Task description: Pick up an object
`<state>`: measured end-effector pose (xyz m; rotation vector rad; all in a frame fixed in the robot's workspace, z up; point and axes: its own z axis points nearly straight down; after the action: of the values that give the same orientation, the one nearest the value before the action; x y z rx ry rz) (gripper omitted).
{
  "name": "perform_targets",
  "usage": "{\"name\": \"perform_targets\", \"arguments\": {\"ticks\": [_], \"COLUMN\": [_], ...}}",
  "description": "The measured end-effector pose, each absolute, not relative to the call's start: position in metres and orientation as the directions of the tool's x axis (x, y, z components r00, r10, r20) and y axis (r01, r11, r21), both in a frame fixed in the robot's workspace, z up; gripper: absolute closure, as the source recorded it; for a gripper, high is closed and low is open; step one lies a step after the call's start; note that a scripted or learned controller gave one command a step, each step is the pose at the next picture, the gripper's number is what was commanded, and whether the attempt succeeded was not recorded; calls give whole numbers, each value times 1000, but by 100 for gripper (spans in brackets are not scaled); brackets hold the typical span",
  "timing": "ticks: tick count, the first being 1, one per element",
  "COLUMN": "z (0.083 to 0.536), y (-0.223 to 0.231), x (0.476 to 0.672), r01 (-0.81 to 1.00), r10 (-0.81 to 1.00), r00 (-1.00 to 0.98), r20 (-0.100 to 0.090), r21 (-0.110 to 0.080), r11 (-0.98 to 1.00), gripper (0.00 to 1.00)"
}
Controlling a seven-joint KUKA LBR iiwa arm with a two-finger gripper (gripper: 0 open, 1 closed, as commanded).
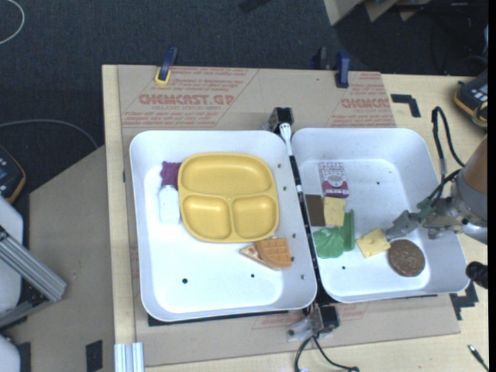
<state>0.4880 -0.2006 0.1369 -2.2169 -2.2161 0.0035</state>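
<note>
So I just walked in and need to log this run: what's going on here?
The arm's gripper sits low over the right bin, near its right side, right by a yellow cheese wedge and a brown cookie. It holds nothing that I can see. The left bin has a yellow tray, a waffle piece and a white bottle, all untouched.

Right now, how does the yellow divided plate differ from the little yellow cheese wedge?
The yellow divided plate lies in the left bin; the cheese wedge lies in the right bin. The plate is much the larger and takes up much of its bin, while the wedge is a small piece among other items. The plate is rounded with three compartments; the wedge is a solid angular block. Both are yellow and rest on the bin floor.
</note>
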Motion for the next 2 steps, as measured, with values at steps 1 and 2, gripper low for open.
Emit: {"name": "perform_targets", "arguments": {"ticks": [1,2], "z": [87,103], "y": [-199,-201], "x": [489,493], "r01": [1000,1000], "r10": [1000,1000], "r00": [0,1], "r20": [7,0], "r21": [-2,12], "r11": [0,-1], "gripper": [0,100]}}
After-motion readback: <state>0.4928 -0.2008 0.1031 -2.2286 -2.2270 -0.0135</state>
